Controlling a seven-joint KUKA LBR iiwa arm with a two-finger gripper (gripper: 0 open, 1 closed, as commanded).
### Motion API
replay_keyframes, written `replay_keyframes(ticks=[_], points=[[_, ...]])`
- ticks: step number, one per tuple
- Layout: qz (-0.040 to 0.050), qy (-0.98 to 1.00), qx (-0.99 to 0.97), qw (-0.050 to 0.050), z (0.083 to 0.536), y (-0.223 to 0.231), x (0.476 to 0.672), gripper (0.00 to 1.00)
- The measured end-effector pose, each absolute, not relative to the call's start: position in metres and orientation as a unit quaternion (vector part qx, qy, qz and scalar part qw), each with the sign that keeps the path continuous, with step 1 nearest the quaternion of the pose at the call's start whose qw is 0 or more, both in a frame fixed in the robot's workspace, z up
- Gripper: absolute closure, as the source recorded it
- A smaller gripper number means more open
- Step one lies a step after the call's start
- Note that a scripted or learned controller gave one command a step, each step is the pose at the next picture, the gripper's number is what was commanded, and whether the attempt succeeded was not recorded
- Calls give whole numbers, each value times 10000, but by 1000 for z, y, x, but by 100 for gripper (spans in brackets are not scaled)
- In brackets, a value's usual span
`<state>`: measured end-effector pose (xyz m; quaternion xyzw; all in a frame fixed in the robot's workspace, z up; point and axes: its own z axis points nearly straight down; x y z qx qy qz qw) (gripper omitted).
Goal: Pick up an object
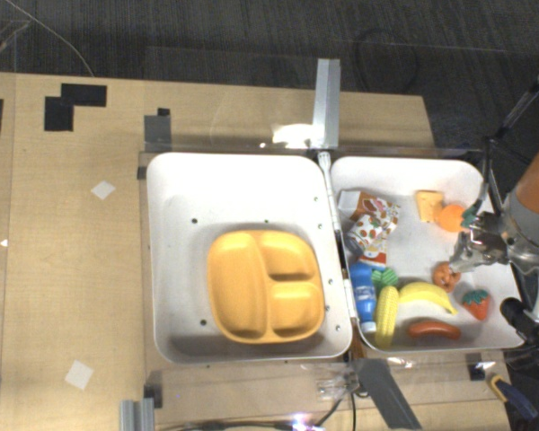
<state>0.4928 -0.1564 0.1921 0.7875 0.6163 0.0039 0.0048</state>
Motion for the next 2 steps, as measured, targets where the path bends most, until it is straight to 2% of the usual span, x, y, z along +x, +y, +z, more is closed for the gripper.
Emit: replay_keyframes(ticks=[1, 2], points=[[10, 4567, 8896, -3, 202, -91, 515, 100], [-22, 4702, 8825, -3, 145, -162, 485, 100]])
